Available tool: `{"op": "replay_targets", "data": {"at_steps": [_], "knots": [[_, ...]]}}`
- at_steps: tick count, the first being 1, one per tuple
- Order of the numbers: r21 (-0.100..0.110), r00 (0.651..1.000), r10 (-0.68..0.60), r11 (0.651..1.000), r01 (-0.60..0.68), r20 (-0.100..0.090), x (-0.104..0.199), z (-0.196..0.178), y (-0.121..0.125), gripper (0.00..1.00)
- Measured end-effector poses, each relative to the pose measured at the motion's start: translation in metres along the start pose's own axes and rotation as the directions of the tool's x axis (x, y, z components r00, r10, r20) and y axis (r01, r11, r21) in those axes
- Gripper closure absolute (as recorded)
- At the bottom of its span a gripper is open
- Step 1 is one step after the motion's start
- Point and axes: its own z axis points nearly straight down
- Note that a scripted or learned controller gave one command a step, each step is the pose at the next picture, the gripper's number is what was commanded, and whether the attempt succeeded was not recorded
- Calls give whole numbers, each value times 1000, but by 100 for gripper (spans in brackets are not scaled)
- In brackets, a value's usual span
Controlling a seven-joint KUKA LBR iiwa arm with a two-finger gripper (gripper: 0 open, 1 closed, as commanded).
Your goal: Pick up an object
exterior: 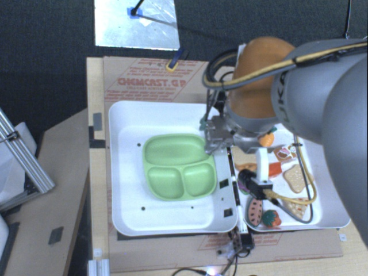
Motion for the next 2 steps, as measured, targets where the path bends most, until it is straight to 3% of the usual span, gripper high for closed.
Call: {"op": "replay_targets", "data": {"at_steps": [1,2], "knots": [[2,1000,1,1000,-1,1,14,3,-10,100],[0,1000,7,1000,-7,1,5,8,-2,100]]}}
